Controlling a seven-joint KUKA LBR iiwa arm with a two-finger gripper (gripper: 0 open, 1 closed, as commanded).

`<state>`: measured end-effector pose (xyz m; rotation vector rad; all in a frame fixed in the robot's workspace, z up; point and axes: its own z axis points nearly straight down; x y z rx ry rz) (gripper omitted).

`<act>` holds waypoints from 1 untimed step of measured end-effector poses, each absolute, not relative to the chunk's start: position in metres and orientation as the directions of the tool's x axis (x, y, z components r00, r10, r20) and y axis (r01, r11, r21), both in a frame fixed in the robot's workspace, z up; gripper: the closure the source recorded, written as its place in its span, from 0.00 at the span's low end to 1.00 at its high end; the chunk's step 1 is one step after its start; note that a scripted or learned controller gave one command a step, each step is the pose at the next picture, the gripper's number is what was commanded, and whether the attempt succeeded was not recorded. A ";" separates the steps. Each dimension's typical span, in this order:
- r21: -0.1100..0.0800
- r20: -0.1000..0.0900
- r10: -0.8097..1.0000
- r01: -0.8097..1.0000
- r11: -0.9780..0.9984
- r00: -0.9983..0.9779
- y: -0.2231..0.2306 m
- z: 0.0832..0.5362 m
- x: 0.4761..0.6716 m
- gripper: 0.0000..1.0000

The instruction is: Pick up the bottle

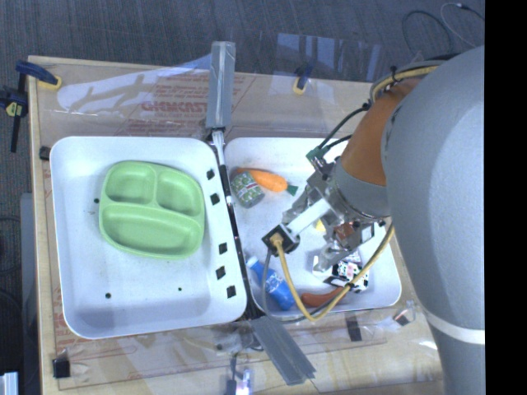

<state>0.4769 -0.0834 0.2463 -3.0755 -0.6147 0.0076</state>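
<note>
A blue bottle (273,286) lies in the near left corner of the right bin (387,290), partly behind a yellow cable from the arm. My gripper (339,245) reaches down into the middle right of that bin, to the right of the bottle and apart from it. The wrist and its cables hide the gripper's tip. Small items, one silver (323,262) and one black and white (349,270), lie just below it.
An orange carrot (268,180) and a small green-and-white can (246,188) lie at the right bin's far left. A brown object (317,300) lies along its near wall. The left bin (74,295) holds a green divided plate (152,210).
</note>
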 end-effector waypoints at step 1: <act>-0.008 -0.003 0.642 0.642 -0.767 0.767 -0.090 0.162 0.498 0.00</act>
